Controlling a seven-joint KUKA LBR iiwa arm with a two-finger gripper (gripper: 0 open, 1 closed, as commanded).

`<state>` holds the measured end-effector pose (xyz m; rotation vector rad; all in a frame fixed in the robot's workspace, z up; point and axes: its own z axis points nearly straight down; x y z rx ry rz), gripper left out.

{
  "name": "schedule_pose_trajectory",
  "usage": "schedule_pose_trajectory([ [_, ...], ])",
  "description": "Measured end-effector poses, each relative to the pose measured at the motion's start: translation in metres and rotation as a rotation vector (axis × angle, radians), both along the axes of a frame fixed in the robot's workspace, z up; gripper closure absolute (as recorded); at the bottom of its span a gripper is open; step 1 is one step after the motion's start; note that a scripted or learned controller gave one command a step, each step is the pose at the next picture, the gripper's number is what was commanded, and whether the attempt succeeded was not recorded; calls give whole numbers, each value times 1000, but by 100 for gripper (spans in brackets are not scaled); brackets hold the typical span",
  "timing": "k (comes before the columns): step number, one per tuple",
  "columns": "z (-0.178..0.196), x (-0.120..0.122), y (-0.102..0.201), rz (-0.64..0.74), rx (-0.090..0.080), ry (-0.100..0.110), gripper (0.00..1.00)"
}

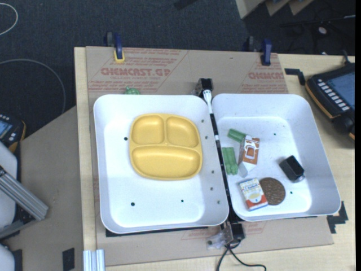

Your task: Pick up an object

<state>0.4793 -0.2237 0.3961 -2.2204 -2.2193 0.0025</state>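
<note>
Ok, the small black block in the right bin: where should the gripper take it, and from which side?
Probably from straight above, closing across the short sides of the small black block. It lies flat and skewed, apart from the brown round disc, with bare floor on both sides.

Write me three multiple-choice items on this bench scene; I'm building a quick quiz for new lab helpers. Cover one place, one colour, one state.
1. Where is the divided plate?
A. left bin
B. right bin
C. on the floor

2. What colour is the plate?
A. blue
B. yellow
C. red

3. How does the brown disc lie?
A. flat on the bin floor
B. stacked on the plate
C. propped on the black block

Answers: 1 A, it sits in the left bin. 2 B, it is plainly yellow. 3 A, it lies flat in the right bin, apart from the black block.
</note>
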Motion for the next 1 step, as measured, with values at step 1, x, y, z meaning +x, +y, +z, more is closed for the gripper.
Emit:
schedule_pose_trajectory([
  [1, -31, 0, 0, 0, 0, 1, 100],
])
